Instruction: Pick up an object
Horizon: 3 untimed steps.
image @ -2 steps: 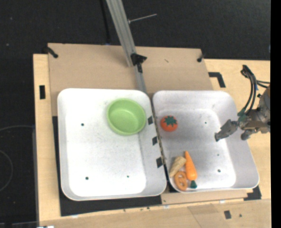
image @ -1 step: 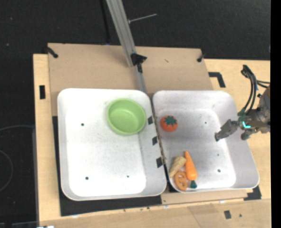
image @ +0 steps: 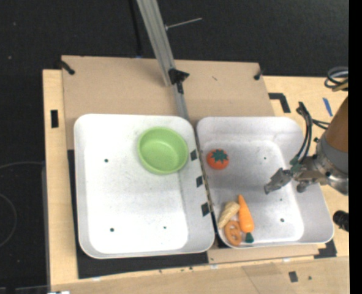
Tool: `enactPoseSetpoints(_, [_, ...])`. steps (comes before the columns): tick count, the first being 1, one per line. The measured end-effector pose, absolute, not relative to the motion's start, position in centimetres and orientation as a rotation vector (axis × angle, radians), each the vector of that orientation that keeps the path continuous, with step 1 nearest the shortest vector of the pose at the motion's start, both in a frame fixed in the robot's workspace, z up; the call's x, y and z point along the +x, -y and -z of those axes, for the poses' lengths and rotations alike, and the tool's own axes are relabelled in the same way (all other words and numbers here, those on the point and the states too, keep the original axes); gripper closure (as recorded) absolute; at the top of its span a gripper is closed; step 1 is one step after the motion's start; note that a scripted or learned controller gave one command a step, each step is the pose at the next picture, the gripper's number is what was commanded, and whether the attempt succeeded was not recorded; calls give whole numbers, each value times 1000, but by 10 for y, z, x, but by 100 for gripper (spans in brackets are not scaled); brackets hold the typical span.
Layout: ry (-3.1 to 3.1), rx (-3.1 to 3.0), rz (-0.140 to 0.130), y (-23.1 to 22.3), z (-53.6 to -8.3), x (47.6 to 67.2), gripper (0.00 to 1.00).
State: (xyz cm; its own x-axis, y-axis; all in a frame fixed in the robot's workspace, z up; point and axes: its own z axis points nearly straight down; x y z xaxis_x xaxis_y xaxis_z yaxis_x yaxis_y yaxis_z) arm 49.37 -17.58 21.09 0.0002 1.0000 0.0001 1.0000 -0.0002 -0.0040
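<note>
So, two white bins are being carried side by side on a tan bench [image: 107, 90], with dark floor all around. A green bowl [image: 163, 150] is sitting in the left bin [image: 101, 225]. In the right bin [image: 272, 133], a toy tomato [image: 217, 158] is lying near the divider, while a toy carrot [image: 245, 214] and banana [image: 228, 213] are bunched at the front edge. The gripper [image: 279, 181] is being hung over the right side, fingers spread, nothing between them.

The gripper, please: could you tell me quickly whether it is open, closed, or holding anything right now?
Gripper: over the right bin, nothing seen between its fingers; open or closed cannot be told.
</note>
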Motion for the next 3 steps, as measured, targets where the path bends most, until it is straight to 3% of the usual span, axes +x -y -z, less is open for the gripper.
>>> enactPoseSetpoints(2, [2218,-2221,-4,180,-100,501,0])
enactPoseSetpoints(3, [2218,-2232,4,181,-114,503,100])
